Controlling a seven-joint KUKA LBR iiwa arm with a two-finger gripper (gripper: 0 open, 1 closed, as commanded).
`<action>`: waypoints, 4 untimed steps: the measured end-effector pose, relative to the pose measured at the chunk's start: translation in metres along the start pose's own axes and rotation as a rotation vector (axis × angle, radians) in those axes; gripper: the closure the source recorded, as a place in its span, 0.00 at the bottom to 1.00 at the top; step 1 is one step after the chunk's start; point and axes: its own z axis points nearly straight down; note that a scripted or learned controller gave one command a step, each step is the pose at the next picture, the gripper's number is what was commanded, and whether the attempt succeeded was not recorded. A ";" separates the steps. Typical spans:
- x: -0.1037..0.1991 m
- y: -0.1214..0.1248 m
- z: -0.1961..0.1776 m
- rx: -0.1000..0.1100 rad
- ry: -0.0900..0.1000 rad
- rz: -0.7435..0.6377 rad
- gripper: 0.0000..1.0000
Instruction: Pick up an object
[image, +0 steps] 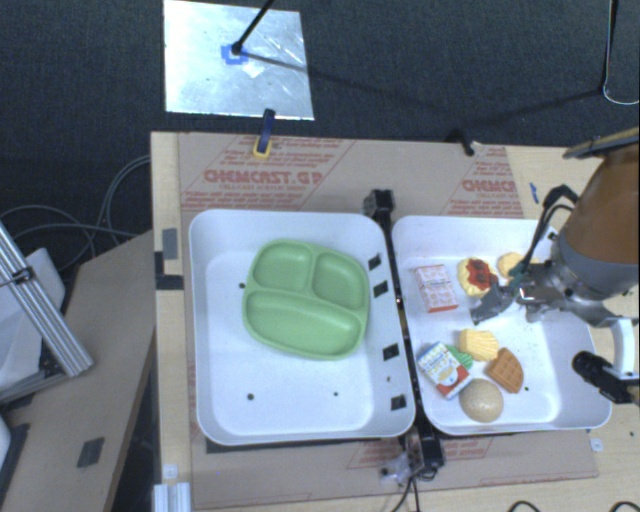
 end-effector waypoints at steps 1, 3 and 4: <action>-0.004 -0.005 0.061 0.003 0.000 0.001 0.00; 0.001 -0.006 0.119 -0.009 -0.001 -0.001 0.00; 0.001 -0.005 0.108 -0.010 0.000 -0.001 1.00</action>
